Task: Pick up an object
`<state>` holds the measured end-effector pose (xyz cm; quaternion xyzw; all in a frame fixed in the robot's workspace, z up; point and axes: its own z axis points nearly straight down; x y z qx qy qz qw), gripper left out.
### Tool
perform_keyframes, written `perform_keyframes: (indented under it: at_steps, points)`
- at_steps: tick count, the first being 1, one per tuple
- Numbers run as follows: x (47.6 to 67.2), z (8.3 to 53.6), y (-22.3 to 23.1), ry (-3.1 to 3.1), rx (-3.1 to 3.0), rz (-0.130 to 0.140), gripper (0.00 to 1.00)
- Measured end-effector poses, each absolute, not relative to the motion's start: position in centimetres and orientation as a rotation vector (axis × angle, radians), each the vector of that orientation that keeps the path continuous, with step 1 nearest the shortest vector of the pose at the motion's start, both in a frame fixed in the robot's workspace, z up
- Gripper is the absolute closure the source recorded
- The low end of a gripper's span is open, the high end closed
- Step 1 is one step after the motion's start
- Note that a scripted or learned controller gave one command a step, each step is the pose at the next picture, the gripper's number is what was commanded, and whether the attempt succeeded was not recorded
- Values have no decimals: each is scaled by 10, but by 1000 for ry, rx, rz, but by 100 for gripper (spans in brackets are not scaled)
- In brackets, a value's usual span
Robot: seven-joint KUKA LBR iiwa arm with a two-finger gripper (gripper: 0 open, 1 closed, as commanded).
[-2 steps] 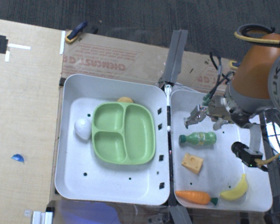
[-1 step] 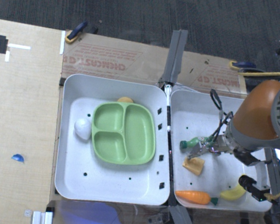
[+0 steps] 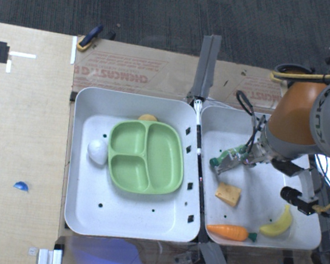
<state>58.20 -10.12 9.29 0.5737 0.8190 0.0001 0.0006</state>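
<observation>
The grey arm's gripper [image 3: 229, 161] hung low in the right white bin [image 3: 264, 192], above a tan cheese block [image 3: 228, 194]; whether its fingers were released or clenched was unclear.

The divided plate [image 3: 146, 156] lies mid-left bin [image 3: 74, 207], a ball [image 3: 97, 151] touching it at 9 o'clock. In the right bin [image 3: 216, 120], a wedge [image 3: 228, 194] sits centrally, carrot [image 3: 228, 232] at 6, banana [image 3: 278, 223] at 4 o'clock.
</observation>
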Motion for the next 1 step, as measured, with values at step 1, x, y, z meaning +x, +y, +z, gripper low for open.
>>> perform_keyframes:
  at_steps: [1]
  points:
    - [582,102,-103,2567,1807,1,100]
